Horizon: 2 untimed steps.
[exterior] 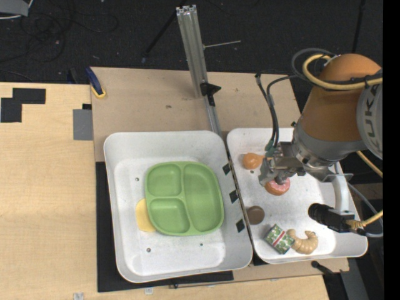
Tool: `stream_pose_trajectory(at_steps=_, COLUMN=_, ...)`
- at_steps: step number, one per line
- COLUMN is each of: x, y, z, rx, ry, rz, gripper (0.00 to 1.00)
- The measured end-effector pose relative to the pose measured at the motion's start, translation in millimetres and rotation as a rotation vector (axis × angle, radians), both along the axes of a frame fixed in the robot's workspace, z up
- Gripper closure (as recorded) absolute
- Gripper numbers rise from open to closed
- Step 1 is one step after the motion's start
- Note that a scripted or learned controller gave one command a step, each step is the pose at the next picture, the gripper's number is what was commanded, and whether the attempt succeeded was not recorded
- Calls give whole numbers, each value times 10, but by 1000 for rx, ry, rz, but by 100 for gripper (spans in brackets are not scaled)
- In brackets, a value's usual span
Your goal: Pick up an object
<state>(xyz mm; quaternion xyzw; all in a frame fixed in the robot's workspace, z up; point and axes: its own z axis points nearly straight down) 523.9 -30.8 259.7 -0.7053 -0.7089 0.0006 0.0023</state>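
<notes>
Right bin [350, 245] — gripper [277, 179] low over a pink donut [278, 187], fingers seemingly straddling it though closure cannot be told from above — orange ball [252, 161] just beside: risk that a shallow pinch lets the donut slip out on lift.

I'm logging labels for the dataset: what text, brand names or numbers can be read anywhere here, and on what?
"UK": dark letters on the grey arm casing, cut off at the edge of the view.
Green packet in the right bin: printed, but too small and blurred to read.
Nothing else legible.
</notes>
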Motion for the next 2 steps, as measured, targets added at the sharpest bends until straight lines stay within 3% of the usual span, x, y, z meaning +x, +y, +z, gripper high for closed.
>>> stream_pose_trajectory(at_steps=2, x=-102, y=1033, z=-150, rx=-1, ry=1, rz=0, gripper=100)
